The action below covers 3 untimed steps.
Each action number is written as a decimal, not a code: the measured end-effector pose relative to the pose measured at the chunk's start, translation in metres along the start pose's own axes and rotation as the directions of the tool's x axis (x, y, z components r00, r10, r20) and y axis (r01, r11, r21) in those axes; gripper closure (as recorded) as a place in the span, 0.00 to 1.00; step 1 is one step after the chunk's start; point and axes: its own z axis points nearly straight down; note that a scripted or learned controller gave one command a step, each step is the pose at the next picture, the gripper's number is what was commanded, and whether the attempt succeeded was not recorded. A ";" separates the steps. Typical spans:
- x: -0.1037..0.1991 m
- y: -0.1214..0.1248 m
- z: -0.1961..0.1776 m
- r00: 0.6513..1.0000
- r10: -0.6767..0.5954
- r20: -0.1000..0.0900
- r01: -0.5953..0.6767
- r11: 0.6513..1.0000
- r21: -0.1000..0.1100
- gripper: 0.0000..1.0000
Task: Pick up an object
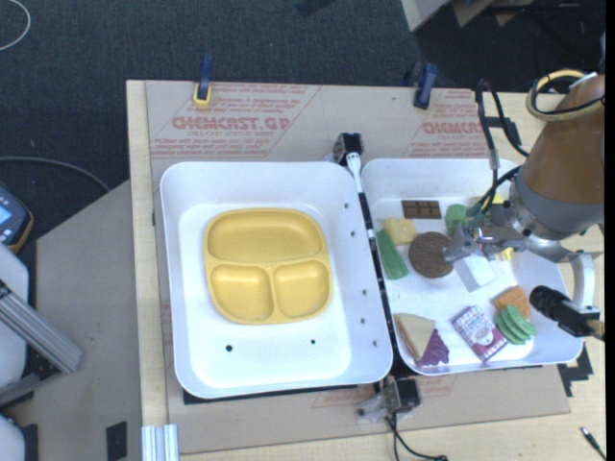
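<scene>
A yellow tray [266, 262] sits mid-left bin [183, 286]. In the right bin [384, 176], toy foods (a brown cookie [430, 254] nearest) lie by the gripper [468, 241] toward the right edge; its grip I cannot tell.

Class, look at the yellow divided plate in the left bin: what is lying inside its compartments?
The yellow plate sits in the left bin with all three compartments bare; nothing covers them. The toy food lies in the right bin, where the arm hides part of the floor.
</scene>
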 end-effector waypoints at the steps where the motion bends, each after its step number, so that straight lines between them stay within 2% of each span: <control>1: 0.000 0.002 -0.037 1.000 0.001 0.000 -0.001 1.000 0.000 1.00; 2: 0.009 0.055 -0.031 1.000 -0.001 0.000 0.001 1.000 0.000 1.00; 3: 0.031 0.086 -0.042 1.000 -0.002 -0.001 0.002 1.000 0.000 1.00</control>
